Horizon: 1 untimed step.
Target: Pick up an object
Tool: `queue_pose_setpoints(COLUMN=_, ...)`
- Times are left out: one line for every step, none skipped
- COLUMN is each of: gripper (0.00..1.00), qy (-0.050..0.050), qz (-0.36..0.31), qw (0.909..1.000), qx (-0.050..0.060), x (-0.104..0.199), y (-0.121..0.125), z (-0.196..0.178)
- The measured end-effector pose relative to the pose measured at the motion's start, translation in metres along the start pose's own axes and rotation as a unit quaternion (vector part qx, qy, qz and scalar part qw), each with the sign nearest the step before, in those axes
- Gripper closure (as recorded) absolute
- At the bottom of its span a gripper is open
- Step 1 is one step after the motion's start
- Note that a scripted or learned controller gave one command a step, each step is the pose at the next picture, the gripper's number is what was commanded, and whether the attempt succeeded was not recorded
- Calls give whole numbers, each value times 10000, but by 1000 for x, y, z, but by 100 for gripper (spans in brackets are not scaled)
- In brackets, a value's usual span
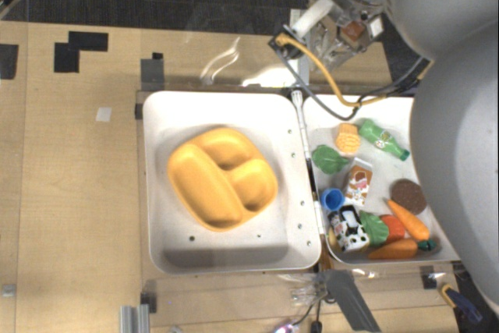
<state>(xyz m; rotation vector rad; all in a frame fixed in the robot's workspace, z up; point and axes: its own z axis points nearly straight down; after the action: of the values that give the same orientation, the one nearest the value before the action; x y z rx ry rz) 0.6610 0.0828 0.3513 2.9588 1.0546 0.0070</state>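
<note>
My gripper (337,51) hangs above the far edge of the right bin (405,121), well above its contents. That bin holds several small toys: a green bottle (383,139), an orange waffle piece (348,139), a green leaf (330,161), a small carton (359,183), a blue cup (333,200), a brown disc (408,196), carrots (408,221) and a black-and-white cow (352,232). The left bin (164,238) holds a large yellow two-part dish (222,176).
The grey arm covers the right side of the view and part of the right bin. A yellow cable (327,82) loops from the wrist over the bins' divider. Wooden bench surface lies to the left.
</note>
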Motion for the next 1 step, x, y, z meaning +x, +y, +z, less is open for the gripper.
queue_pose_setpoints(gripper=100, qy=-15, qz=642, qw=9979, qx=16, x=20, y=-63, z=183)
